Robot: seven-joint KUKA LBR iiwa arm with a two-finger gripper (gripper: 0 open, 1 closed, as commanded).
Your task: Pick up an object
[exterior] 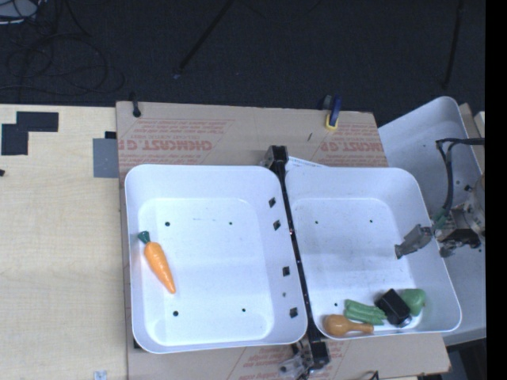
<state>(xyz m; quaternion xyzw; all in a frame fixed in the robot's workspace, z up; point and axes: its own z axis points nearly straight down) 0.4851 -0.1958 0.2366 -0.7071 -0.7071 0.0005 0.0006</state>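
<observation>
Carrot lies diagonally, green top upper-left.

Dark, near-black floor across the top, crossed by thin trailing cables. Below it, a pale light-wood bench top stretching left, marked with black rectangular patches and one grey square patch. In the middle, a flat brown cardboard sheet with red printing, held at its far edge by a small blue and yellow clamp. Even, soft light, no hard shadows.
</observation>
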